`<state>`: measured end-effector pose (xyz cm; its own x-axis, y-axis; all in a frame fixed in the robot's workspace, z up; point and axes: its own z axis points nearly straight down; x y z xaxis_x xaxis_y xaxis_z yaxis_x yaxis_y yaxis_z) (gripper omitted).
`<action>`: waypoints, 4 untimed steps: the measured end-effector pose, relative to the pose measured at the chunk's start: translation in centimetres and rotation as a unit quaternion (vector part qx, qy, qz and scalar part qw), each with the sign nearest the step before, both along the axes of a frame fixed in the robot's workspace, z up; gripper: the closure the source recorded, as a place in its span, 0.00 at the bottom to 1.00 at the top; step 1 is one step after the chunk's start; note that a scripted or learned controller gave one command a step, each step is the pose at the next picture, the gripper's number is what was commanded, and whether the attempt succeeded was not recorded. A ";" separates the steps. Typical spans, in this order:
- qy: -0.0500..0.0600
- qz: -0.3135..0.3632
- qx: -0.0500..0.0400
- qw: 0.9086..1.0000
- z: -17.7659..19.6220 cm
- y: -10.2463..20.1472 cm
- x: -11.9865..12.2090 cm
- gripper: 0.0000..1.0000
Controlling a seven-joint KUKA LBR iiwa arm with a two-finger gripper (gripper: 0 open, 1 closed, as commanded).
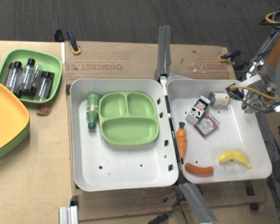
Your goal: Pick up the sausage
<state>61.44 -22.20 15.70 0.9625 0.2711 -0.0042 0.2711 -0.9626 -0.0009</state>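
The sausage (199,169) is a short red-orange link lying flat at the front of the right bin (256,139), close to its front left corner. My gripper (246,96) hangs at the right bin's far right edge, wrapped in cables, well behind and to the right of the sausage. Nothing shows in its grasp.
Around the sausage lie a carrot (181,141) along the left wall and a banana (234,158) to its right. Farther back are a small carton (198,109), a purple packet (206,124) and a white cylinder (219,99). The left bin (84,167) holds a green divided plate (129,118) and a green bottle (92,110).
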 end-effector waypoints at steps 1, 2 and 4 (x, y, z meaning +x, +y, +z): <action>0.000 -0.034 0.000 0.999 -0.6 0.1 3.2 1.00; 0.002 -0.032 0.000 1.000 0.2 0.1 3.1 1.00; 0.005 -0.026 0.000 1.000 1.8 0.3 3.1 1.00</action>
<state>64.57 -21.89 17.53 0.9752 0.2210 -0.0145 0.2210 -0.9753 -0.0026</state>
